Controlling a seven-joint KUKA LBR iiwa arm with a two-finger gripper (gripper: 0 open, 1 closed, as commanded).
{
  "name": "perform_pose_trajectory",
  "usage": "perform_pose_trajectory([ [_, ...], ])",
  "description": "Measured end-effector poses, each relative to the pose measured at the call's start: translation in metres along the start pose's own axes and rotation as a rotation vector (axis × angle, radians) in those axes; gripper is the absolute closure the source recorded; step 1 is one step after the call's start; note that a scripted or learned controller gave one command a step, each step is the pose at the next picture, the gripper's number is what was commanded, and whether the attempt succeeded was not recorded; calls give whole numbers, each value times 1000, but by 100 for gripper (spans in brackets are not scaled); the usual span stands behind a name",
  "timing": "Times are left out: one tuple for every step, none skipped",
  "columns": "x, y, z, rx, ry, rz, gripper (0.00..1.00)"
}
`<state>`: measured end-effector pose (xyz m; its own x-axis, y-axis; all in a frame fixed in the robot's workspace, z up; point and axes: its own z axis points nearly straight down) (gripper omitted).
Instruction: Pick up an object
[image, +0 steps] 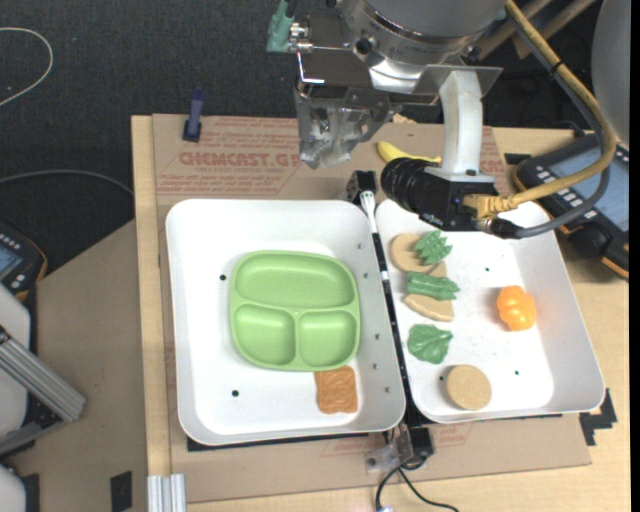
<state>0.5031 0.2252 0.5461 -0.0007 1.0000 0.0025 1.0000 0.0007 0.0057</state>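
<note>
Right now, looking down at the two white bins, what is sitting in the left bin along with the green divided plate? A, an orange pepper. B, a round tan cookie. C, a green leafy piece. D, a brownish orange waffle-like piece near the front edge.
D: in the left bin, the waffle-like piece lies just in front of the green divided plate; the pepper, cookie and leafy pieces are in the right bin.

The right bin (560, 330) holds the pickable pieces. A tan round cookie (467, 387) lies flat at its six o'clock. A small orange bell pepper (515, 307) sits toward three o'clock. Three green leafy pieces (432, 288) run down the nine o'clock side, resting on tan flat pieces. In the left bin (190, 300), an orange-brown waffle-textured piece (337, 390) lies at five o'clock, touching a green divided plate (295, 310).
</note>
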Motion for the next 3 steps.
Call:
perform_pose_trajectory([
  [-1,7,74,15,-7,2,100],
  [-5,-27,137,16,-6,0,100],
  [-1,-24,2,-10,6,-2,100],
])
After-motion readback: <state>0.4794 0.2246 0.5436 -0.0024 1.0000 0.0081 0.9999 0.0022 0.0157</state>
